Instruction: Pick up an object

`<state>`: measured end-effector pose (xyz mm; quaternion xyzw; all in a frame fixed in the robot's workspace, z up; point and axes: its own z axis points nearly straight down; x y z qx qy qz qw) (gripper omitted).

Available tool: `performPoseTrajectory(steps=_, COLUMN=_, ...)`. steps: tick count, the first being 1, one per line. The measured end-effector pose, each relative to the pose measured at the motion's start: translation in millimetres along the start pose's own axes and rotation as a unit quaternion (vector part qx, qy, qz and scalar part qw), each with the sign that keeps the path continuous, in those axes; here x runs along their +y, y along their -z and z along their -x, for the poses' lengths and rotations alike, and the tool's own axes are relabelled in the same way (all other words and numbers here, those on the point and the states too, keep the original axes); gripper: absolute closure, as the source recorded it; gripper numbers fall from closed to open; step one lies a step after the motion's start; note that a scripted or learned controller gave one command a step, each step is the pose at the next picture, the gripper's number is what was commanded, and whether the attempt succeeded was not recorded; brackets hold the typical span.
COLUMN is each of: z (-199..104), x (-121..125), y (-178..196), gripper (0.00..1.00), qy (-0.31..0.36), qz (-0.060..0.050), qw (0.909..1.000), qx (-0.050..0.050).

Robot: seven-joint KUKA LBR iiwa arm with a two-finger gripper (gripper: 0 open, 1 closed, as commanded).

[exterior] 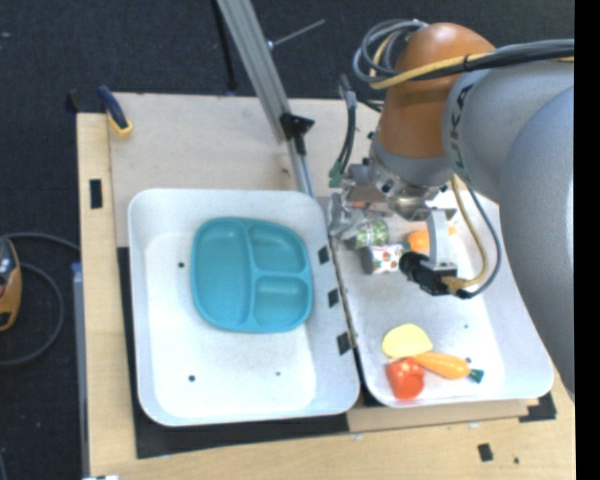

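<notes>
A small white carton with red and green print [384,259] lies in the right bin [510,353], close to the dividing edge, with a green-and-white object [371,234] just above it and an orange piece [417,239] beside. The gripper [365,218] hangs low over this cluster — whether it is open or grasping anything I cannot tell, the wrist hides it. Nearer the front lie a yellow slice [406,340], a red tomato-like toy [405,378] and a toy carrot [446,366]; the left bin [160,368] holds a teal divided plate [252,273]. Nothing looks lifted yet — the pick seems to be at the reach-down stage.
</notes>
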<state>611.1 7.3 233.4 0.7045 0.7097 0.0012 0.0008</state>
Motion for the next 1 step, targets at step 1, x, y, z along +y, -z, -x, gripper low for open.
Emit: performPoseTrajectory(steps=1, z=-43.4, x=21.7, y=12.2, gripper=1.00, qy=0.000, qz=0.000, qw=1.0000, qx=0.000)
